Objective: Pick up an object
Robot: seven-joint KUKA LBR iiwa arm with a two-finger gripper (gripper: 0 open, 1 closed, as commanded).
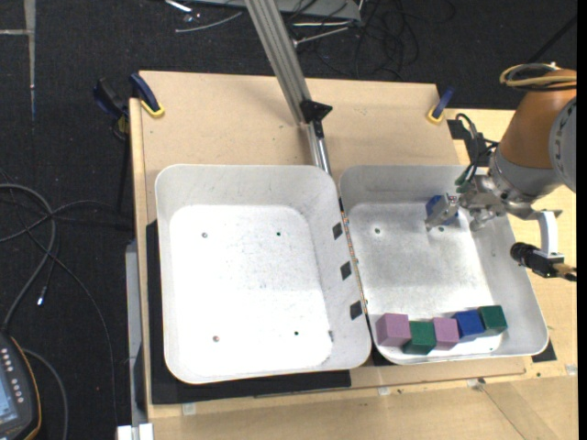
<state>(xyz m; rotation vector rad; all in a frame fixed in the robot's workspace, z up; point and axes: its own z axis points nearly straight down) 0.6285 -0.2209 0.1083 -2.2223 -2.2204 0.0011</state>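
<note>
Five blocks line the right bin [514,273] at its 6 o'clock wall: purple block [393,328], green block [422,335], pink block [446,330], blue block [470,323], dark green block [493,317]. At 12 o'clock from them, well apart, the gripper [444,211] sits low over the bin floor; its opening cannot be determined.

Five blocks [442,329], purple, green, purple, blue, green, line the right bin's [404,246] near wall.

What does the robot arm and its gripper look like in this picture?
The arm is grey, with a broad orange band above the wrist. A black cable runs along its upper side. The gripper is small, of silvery metal with a bluish part near its tip. A white bracket with a black fitting hangs below the wrist.
</note>
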